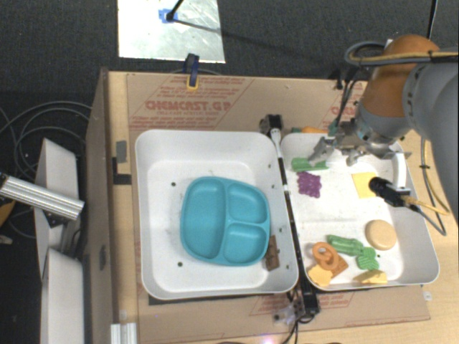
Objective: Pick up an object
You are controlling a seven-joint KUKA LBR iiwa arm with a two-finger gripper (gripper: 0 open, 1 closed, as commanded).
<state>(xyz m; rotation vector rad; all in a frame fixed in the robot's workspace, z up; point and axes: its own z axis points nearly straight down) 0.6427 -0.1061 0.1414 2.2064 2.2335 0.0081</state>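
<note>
The two bins [215, 149] look like smooth matt white plastic, the left one holding a glossy teal plastic divided plate [224, 221], both resting on dull brown cardboard [186, 102], beyond which lies a shiny foil-like sheet [172, 20].

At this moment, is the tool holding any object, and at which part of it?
It cannot be told. The tool is low at the far end of the right bin, close to a green piece, but no object shows clearly inside it.
</note>
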